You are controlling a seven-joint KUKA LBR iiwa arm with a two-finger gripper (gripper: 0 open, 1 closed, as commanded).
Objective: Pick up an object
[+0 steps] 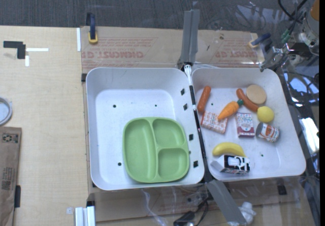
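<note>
The right bin [289, 161] holds several toy foods: an orange sausage [204, 99], a carrot [228, 109], a round bun [256, 94] lying on another sausage [245, 100], a lemon [265, 114], a small can [267, 132], two red-and-white cartons [214, 122] [245, 125], a banana [228, 149] and a black-and-white carton [233, 164]. My gripper [274, 57] hangs at the upper right, beyond the far right corner of that bin, apart from every object. It is small and tangled with cables there.
The left bin [101, 118] holds a green divided plate [155, 149]. A grey post [190, 37] rises behind the seam between the bins. Cardboard [132, 47] lies behind the bins. A tape roll [2, 112] sits at the bench's left edge.
</note>
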